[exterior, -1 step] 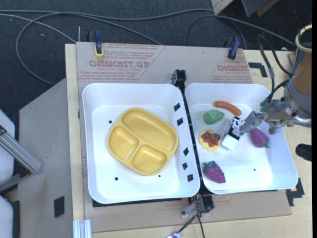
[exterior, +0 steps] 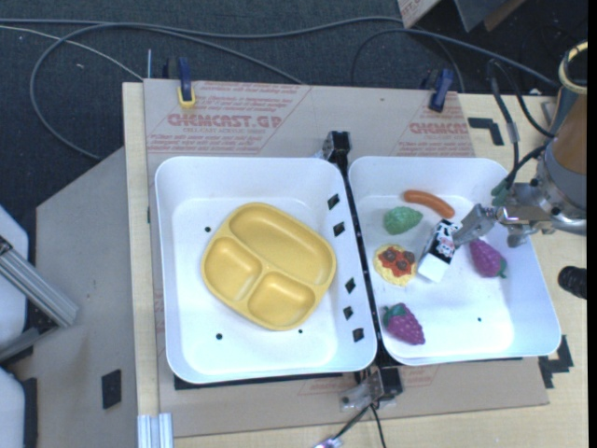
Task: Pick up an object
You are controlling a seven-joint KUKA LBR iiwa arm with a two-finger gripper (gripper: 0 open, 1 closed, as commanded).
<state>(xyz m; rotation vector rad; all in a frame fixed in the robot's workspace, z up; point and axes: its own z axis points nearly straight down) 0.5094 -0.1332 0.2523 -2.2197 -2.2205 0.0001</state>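
White plastic lines both bins, and the pincer sits low in the right bin, its tip against the upper end of a small black-and-white carton. Whether the pincer is spread or closed cannot be told from this angle, and nothing is visibly clamped in it, so no hold can be claimed. The carton seems the likeliest target: it lies just below and left of the pincer, its long axis running diagonally, top end pointing up toward the pincer, bottom end down-left toward the pizza toy. To do this well, the pincer should straddle the carton across its short width, squarely over its middle rather than its end, then close before lifting. The purple grapes lie just below the pincer on the other side and could be nudged. The sausage and green vegetable lie left of the pincer and slightly above; the yellow tray is well left.
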